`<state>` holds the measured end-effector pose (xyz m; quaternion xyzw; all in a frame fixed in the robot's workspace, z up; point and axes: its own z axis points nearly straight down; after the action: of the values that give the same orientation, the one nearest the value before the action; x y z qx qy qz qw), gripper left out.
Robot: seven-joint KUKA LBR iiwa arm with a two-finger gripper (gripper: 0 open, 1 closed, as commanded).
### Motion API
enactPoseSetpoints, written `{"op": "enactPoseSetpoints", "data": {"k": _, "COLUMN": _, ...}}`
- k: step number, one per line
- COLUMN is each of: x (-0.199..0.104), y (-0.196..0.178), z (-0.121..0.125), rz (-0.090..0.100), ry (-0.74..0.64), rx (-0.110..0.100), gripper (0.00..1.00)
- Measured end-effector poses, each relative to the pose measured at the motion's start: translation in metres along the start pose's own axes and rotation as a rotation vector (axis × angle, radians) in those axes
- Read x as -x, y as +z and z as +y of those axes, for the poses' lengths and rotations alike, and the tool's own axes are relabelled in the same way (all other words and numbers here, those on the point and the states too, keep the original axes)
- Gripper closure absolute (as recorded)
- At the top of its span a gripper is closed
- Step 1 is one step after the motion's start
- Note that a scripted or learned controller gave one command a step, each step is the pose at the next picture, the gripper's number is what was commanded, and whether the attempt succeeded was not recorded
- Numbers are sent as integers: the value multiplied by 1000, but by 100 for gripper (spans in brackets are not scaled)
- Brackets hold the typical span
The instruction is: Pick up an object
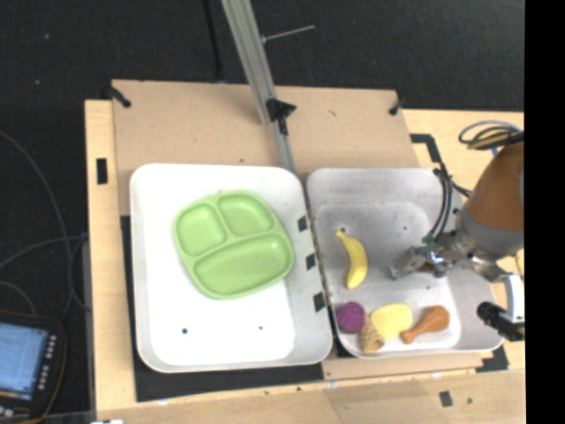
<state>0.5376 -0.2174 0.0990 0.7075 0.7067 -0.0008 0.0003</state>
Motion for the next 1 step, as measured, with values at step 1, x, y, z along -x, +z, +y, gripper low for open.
{"op": "enactPoseSetpoints", "data": {"k": 1, "x": 2, "y": -13, "z": 1, "rz": -1, "ry": 5, "rx": 6, "gripper": 100}}
